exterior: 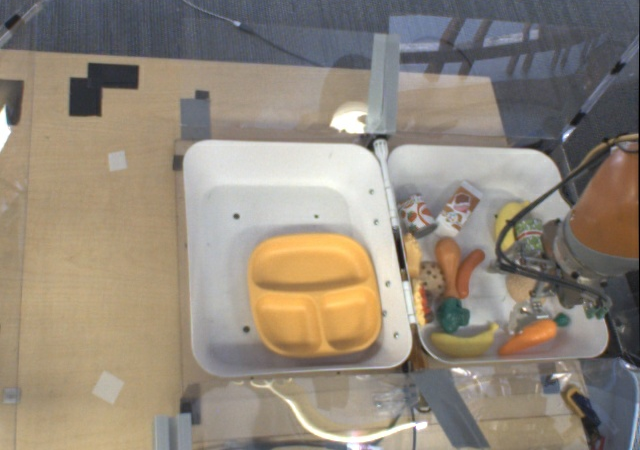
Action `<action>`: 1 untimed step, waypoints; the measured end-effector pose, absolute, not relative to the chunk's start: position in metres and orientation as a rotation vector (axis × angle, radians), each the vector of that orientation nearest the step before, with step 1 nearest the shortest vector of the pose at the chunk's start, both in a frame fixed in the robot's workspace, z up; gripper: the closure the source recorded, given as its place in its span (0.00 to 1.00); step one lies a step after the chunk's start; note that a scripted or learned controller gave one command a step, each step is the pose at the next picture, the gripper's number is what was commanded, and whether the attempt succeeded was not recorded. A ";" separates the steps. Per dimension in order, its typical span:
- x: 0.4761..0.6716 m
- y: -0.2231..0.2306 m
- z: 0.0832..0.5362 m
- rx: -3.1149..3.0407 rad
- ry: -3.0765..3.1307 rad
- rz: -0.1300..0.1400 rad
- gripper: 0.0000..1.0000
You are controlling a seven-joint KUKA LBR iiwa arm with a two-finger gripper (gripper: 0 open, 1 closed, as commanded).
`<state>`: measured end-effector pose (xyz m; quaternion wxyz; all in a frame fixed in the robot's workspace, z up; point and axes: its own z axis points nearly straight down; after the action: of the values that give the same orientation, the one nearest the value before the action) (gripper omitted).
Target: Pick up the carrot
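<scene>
The carrot (530,337) lies in the right bin (520,160), down in its near right corner, with its green top toward the bin's right wall and its orange tip pointing left at the banana (463,341). Our gripper (535,310) hangs just above the carrot's middle, reaching in from the right under the arm's (608,213) orange band. The fingers are too dark and cluttered with cables to read, so we cannot tell whether they are spread or pressed together, and nothing shows between them that we would call a hold.

We judge the step in hand to be the descent onto the carrot. To do it well, we would want the fingers straddling the carrot across its narrow width, not along its length, and centred on the thick part rather than the taper (a tapered, smooth thing tends to squirt out toward its thin end). The corner is tight: the bin wall sits just beside the green top and the banana is touching or nearly touching the tip, so we should come straight down and lift straight up. The sausages (458,267) and the broccoli (452,315) lie farther left, well out of the way.
</scene>
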<state>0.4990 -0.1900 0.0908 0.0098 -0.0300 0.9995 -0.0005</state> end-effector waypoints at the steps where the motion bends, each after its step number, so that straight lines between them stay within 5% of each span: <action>1: 0.496 -0.167 0.090 -0.033 3.124 -0.009 0.00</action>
<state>0.4958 -0.1675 0.0900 0.0086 -0.0107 0.9999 -0.0028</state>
